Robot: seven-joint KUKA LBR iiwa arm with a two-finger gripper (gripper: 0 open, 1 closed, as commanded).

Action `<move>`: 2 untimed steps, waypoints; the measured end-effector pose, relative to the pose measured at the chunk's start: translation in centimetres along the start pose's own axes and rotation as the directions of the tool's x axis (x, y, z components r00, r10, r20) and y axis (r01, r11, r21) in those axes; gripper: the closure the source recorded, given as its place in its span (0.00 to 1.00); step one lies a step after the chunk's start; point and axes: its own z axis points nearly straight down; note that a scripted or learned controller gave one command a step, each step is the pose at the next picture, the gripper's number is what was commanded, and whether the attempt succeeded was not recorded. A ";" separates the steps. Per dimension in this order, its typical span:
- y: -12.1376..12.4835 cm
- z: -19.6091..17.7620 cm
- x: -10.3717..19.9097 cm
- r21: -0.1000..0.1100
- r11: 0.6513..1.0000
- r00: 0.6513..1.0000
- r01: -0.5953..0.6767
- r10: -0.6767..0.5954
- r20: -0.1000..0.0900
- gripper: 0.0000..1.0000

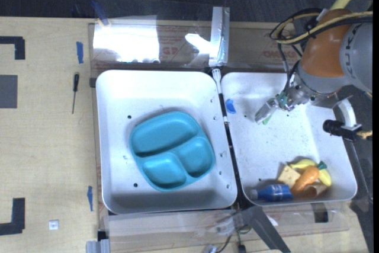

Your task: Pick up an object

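Observation:
My gripper (265,111) hangs over the upper left part of the right bin (269,148), pointing down and to the left, with the orange-banded wrist (323,56) behind it. A small blue piece (230,106) lies at that bin's left wall, just left of the gripper. At the bin's lower right corner lies a cluster: a blue bottle (273,191) on its side, an orange carrot-like toy (305,179), a yellow banana-like toy (304,164) and a tan block (288,175). The gripper is well above and apart from this cluster.
The left bin (112,127) holds a blue divided plate (172,149). A clear plastic sheet (154,38) and a metal post (219,35) stand behind the bins. Cables (290,29) loop above the wrist. The bench (41,145) stretches to the left.

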 end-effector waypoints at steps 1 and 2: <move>0.6 -1.7 0.1 -0.014 1.000 1.000 0.002 -0.002 0.006 1.00; 0.5 -1.6 0.1 -0.013 1.000 1.000 0.002 -0.002 0.006 0.00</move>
